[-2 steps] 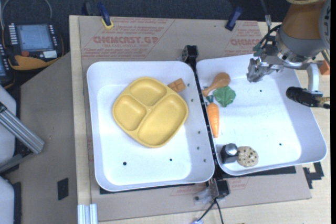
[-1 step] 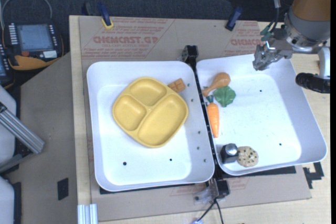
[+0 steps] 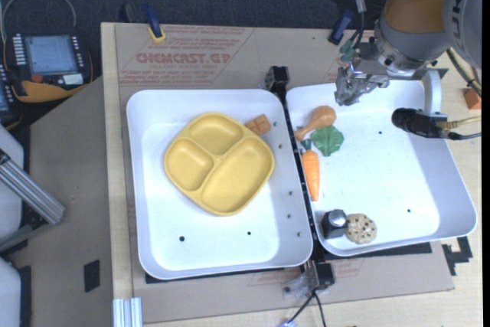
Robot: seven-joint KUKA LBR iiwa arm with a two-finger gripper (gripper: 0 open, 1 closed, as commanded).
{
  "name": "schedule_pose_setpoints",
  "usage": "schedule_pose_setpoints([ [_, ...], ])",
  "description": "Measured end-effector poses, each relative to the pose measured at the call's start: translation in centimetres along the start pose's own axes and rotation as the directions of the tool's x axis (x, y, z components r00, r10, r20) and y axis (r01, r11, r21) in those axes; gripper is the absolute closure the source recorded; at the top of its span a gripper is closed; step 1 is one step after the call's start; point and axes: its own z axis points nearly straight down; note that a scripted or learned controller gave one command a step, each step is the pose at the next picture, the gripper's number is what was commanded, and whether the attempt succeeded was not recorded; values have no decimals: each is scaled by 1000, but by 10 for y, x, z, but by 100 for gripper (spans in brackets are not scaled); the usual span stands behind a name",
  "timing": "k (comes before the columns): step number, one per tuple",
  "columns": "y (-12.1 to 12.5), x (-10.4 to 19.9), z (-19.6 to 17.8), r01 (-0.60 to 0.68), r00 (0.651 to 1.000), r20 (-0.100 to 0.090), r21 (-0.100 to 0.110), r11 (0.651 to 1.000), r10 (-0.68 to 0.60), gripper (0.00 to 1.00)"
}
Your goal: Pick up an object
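Seen from above at a slant, the table [image 3: 115,165] bears two shallow white bins side by side: the left bin [image 3: 153,226] and the right bin [image 3: 429,195]. In the left bin lies one yellow divided plate [image 3: 219,163] with three compartments, and one small brown block [image 3: 258,124] sits touching the plate's upper right rim. The right bin holds five small things, all gathered along its left side: one tan drumstick [image 3: 317,120] near the top, one green leafy piece [image 3: 328,140] just below and touching it, one orange carrot [image 3: 310,173] lying along the bin's left wall, and, at the lower left corner, one small dark-and-silver cylinder [image 3: 334,221] with one speckled cookie [image 3: 359,228] just beside it. The arm [image 3: 421,4] reaches in from the right, and the gripper [image 3: 351,92] hangs over the upper left part of the right bin, pointing down; whether it is spread or pressed together cannot be told, and nothing shows in its grasp. The drumstick lies just below and slightly left of the gripper, the nearest thing to it; the cookie and cylinder lie well apart from it.
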Motion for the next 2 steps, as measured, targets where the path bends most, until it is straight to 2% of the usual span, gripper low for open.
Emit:
schedule_pose_setpoints([
  [1,0,49,1,-1,1000,0,1,1000,1,100],
  [2,-14,106,19,0,1000,0,3,1000,0,100],
])
